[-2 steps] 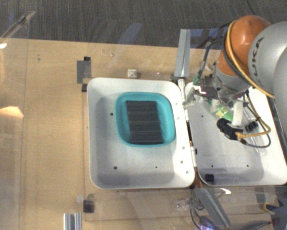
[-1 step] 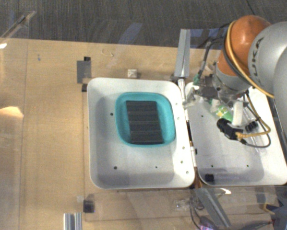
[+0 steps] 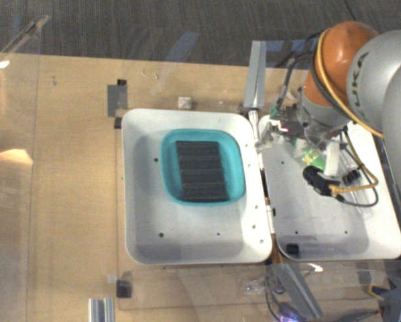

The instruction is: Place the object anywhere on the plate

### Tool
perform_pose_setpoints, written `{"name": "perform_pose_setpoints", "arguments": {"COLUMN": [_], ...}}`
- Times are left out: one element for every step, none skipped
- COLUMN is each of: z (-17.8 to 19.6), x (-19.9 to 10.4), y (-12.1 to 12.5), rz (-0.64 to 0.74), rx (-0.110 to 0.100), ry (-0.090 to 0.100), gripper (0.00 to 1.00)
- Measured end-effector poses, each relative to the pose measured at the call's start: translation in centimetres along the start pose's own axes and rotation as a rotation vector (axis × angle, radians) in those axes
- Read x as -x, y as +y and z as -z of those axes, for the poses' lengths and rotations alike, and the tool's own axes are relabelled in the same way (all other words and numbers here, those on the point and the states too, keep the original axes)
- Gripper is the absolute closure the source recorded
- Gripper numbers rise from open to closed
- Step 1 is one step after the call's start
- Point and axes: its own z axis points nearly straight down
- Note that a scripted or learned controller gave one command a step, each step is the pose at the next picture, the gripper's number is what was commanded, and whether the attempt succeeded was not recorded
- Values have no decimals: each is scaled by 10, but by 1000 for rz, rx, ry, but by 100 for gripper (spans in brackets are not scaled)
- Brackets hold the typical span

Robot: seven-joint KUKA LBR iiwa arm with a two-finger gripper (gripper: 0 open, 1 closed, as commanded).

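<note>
1. Object (image 3: 312,156): small, pale green, mostly hidden beneath the wrist; shape unclear.
2. Plate (image 3: 235,170): teal, rounded-square, dark ribbed insert at centre; sits in left bin (image 3: 143,200).
3. Object lies in right bin (image 3: 321,227), well right of the plate, directly under the gripper (image 3: 318,154).
4. Gripper state: cannot tell from above.

The bench (image 3: 60,180) looks like pale wood with a slight sheen, and both bins (image 3: 187,243) are smooth white plastic. The teal plate (image 3: 235,170) seems glossy plastic, while the arm (image 3: 388,72) has a smooth grey shell with a shiny orange band.
</note>
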Motion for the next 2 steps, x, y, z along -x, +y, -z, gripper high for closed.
{"name": "perform_pose_setpoints", "arguments": {"z": [7, 102], "x": [-48, -19], "y": [-10, -22], "rz": [-23, -144], "rx": [1, 4], "ry": [1, 0], "gripper": [0, 0]}}
